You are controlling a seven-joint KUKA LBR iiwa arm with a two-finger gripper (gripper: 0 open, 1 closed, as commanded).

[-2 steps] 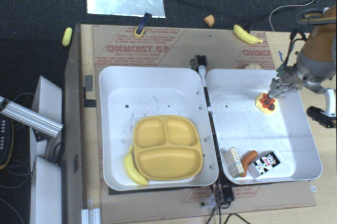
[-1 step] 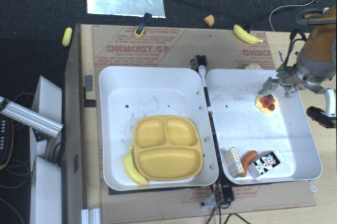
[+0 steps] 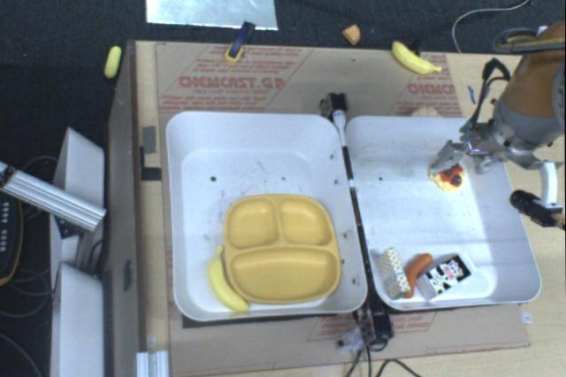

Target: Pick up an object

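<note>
In right bin [image 3: 495, 216] | gripper [image 3: 448, 165] touching orange-yellow object [image 3: 451, 180] | grip state unclear

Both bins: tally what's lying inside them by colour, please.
Yellow: 2, divided tray and banana
Orange/red: 2, carrot-like piece and small item beside the gripper
Beige: 1, corn-like piece
Black-and-white: 1, box
Total: 6

Your arm [image 3: 535, 92] came in from the right edge, its orange band uppermost and the grey wrist [image 3: 517, 136] bent down and to the left. Your claw [image 3: 449, 163] sat low at the wrist's end, pointing left; you could not judge its grip from above.
</note>
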